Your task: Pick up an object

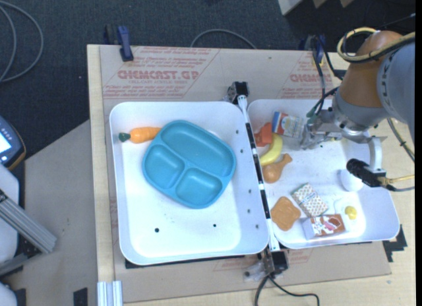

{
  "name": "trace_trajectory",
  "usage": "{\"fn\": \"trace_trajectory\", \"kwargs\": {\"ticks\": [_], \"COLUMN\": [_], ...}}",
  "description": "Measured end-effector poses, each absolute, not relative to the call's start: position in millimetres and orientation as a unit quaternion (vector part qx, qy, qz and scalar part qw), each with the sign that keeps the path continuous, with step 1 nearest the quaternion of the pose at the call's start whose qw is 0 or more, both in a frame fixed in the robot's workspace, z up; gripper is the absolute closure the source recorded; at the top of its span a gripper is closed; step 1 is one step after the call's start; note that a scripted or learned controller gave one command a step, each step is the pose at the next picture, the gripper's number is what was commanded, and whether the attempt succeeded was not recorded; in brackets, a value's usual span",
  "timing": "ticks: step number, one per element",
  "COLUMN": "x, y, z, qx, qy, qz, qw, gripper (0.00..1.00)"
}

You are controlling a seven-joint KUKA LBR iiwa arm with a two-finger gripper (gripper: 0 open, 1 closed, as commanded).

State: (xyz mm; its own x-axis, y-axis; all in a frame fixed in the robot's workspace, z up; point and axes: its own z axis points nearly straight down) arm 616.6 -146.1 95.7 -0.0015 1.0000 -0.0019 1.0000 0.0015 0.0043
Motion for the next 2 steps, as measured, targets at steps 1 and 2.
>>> {"fn": "trace_trajectory", "kwargs": {"ticks": [1, 2], "x": [616.3, 629.7], "y": [-146, -202], "z": [95, 165], "qx": [0.707, 0.708], "qy": [0.708, 0.706], "qz": [0.0003, 0.0012], "qw": [0.002, 0.006], "gripper": [0.0, 0.0]}}
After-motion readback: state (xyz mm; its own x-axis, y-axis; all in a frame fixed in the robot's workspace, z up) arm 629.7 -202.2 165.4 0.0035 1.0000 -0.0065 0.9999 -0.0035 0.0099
